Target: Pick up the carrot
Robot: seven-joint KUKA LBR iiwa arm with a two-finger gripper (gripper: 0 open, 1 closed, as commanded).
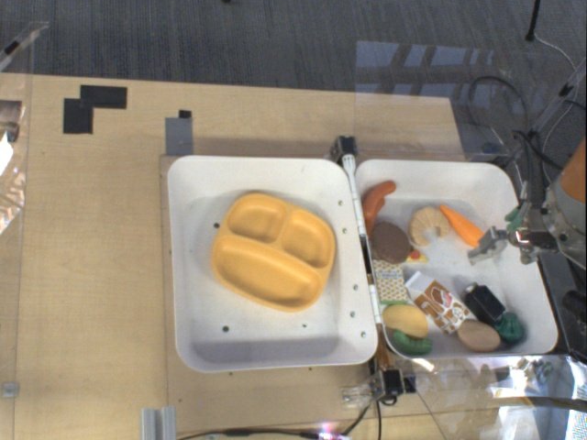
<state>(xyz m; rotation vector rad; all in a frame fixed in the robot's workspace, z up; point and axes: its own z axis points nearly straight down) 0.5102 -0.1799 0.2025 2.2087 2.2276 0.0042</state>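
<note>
The carrot point(461, 225) is a short orange piece lying at a slant in the upper middle of the right bin point(527, 287), right beside a pale ridged pastry point(428, 225). My gripper point(507, 244) hangs over the right side of that bin, just to the right of the carrot's lower tip and slightly below it. Its two fingers stand apart, with bare white bin floor showing between them. Nothing is held.
The right bin also holds a reddish sausage point(376, 200), a brown disc point(391, 242), a printed packet point(440, 305), a yellow fruit point(406, 319), a black item point(484, 301) and a tan lump point(479, 336). A yellow divided plate point(273, 248) lies in the left bin point(197, 337).
</note>
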